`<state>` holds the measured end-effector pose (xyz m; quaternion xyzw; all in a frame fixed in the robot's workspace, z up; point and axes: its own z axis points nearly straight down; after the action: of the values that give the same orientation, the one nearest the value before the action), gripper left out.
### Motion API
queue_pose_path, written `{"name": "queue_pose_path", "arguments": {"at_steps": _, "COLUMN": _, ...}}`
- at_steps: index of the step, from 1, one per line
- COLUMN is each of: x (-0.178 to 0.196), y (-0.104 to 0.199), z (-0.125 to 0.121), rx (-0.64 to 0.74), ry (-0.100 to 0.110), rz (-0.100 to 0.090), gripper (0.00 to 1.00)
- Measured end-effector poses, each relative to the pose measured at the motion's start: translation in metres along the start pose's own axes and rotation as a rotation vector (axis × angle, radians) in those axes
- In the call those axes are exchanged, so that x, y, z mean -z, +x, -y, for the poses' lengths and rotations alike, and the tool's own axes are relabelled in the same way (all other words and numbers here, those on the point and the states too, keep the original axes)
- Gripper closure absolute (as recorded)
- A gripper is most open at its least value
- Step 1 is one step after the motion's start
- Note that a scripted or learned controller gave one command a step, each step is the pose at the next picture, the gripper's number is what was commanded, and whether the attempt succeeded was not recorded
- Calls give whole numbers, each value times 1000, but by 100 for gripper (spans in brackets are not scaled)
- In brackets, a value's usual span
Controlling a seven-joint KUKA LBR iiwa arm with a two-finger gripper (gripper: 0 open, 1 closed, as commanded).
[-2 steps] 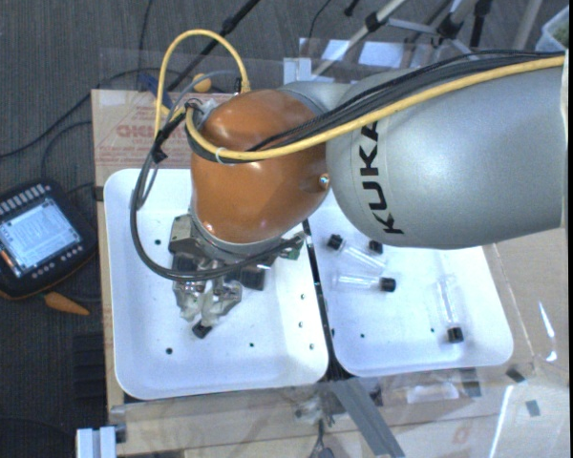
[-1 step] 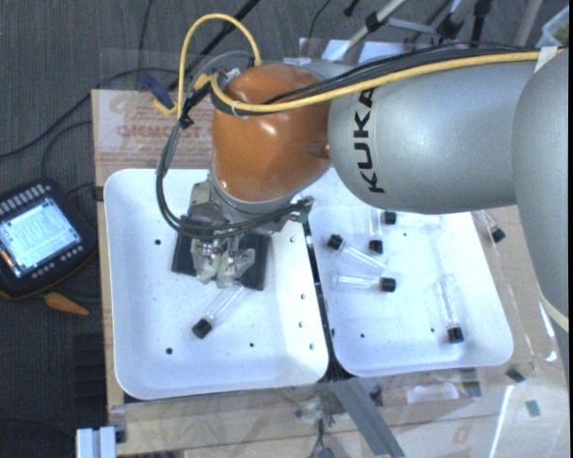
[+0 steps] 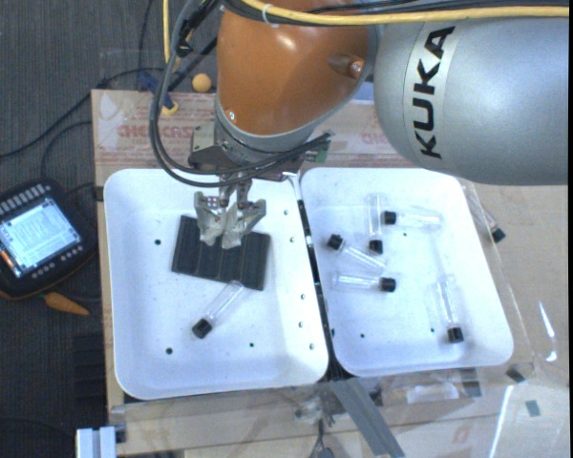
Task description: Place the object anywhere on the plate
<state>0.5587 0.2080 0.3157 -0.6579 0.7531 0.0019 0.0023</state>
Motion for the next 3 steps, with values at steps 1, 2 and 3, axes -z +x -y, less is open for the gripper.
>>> {"name": "queue_pose_path", "arguments": {"at_steps": 1, "x": -26, "y": -9, "z": -33, "rx": 432, "ry": -3, "rz": -1, "gripper": 100}}
{"name": "queue_pose_path", "arguments": {"at_steps": 2, "x": 16, "y": -19, "z": -59, "rx": 873, "ry": -3, "rz": 1, "gripper": 100}}
{"name": "queue_pose_path", "arguments": {"at_steps": 3, "x": 32, "y": -26, "z": -7, "rx": 1224, "ry": -5, "rz": 3, "gripper": 100}}
